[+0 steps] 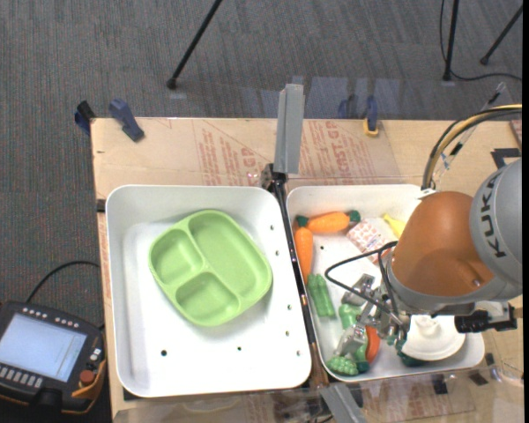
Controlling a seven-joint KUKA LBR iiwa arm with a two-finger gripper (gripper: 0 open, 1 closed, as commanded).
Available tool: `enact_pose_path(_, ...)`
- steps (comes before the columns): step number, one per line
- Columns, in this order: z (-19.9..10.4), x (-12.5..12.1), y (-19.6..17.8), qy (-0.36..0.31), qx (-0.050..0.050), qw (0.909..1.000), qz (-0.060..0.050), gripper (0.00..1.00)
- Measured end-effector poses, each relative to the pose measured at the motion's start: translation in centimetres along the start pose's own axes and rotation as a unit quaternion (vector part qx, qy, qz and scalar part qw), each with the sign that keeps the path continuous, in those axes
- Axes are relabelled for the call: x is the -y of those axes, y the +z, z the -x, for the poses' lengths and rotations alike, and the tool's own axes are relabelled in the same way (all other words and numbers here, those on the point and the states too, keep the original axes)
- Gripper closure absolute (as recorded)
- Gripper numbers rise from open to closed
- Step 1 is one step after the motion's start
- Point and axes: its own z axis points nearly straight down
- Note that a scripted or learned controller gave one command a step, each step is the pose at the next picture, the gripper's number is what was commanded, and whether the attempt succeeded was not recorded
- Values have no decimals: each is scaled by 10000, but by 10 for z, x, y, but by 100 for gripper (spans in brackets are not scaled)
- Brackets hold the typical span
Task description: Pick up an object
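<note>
Camera view: gripper (363,311) low in right bin (335,197), over green and orange toys (357,346) at near wall; can't tell finger state. Carrot (328,222) well apart. Risk: objs crowded w/ white dish (432,337), so fingers may snag or knock neighbours.

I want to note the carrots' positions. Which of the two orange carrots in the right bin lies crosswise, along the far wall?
The carrot with the green top, lying crosswise near the right bin's far wall. The other carrot runs lengthwise beside the divider.
</note>
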Motion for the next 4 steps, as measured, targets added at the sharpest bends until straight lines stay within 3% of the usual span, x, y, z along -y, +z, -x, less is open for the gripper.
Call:
enact_pose_path(1,22,-12,3,320,-59,9995,-15,0)
enact_pose_path(2,-2,0,-1,301,21,9995,6,0)
enact_pose_path(3,4,-3,-14,292,110,9995,48,100)
enact_pose_path(4,-2,-4,3,-70,-64,10000,-19,100)
